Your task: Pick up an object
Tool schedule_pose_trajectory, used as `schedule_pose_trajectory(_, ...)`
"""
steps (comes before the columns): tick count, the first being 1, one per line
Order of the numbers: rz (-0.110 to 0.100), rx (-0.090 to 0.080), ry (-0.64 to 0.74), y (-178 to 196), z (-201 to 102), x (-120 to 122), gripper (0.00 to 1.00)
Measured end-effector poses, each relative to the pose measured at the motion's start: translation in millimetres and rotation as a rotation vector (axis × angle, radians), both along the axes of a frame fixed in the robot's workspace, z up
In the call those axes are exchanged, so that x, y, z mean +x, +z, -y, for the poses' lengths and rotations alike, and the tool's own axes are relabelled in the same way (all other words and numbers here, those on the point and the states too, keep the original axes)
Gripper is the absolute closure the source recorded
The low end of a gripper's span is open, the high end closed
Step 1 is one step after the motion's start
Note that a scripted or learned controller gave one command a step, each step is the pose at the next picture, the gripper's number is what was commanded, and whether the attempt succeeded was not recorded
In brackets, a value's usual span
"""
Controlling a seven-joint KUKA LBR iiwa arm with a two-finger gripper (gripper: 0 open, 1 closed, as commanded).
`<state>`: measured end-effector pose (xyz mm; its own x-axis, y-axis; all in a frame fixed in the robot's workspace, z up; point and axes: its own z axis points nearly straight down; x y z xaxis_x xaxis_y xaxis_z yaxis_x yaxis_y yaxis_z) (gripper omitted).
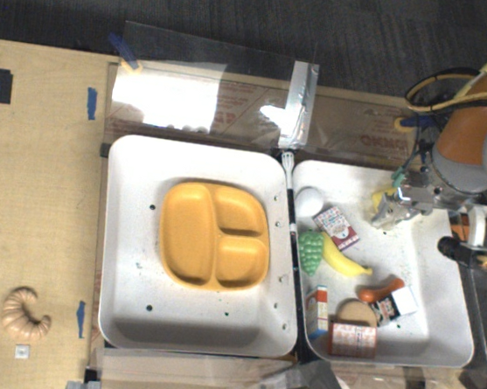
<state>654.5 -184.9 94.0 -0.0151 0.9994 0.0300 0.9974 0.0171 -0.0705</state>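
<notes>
Your arm (pixel 474 143) reached in from the right, its gripper (pixel 393 209) low over the far corner of the right bin (pixel 440 319); whether the fingers were open or closed, you could not tell. A small yellow object (pixel 380 200) lay just beside them. Nearer you lay a banana (pixel 345 261), a green toy (pixel 310 251), a white cup (pixel 308 202) and a can (pixel 352 339). The left bin (pixel 126 219) held a yellow divided plate (pixel 216 233). A croissant (pixel 24 313) sat on the table (pixel 22 206).
</notes>
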Motion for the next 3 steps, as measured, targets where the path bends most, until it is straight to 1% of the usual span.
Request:
schedule_pose_trajectory(1, 0.007, -0.002, 0.0, 2, 1, 2, 0.0)
schedule_pose_trajectory(2, 0.046, 0.011, 0.344, -5, 30, 10, 0.0)
schedule_pose_trajectory(3, 0.078, -0.018, 0.234, -7, 21, -72, 0.0)
